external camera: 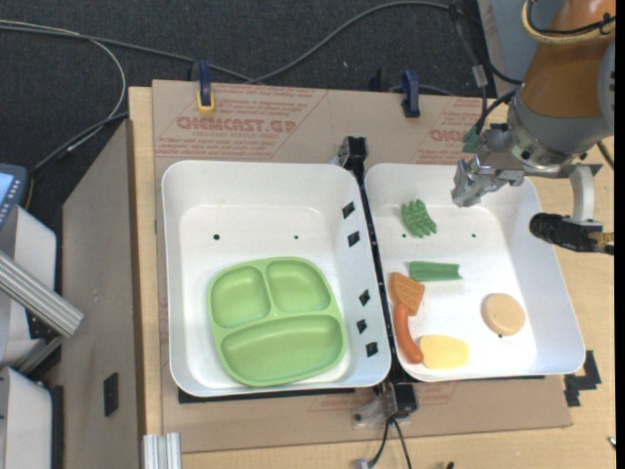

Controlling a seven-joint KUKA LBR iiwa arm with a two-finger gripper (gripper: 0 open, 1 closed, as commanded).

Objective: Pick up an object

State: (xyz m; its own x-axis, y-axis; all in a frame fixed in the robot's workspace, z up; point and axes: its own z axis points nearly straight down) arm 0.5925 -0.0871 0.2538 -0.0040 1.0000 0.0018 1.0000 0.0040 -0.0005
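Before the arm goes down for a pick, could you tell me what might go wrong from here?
The gripper hangs near the right bin's back wall, above none of the toys, so a straight descent would likely find nothing. The orange piece, the red sausage and the yellow piece lie bunched together, so a grasp there could nudge the neighbours.

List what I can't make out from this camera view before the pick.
- Gripper, camera view: small and blurred, so finger state is unreadable.
- Arm: cut off by the top and right edges.
- Orange sausage: its lower end is tucked behind the yellow piece.
- Green leafy piece: too small to identify.
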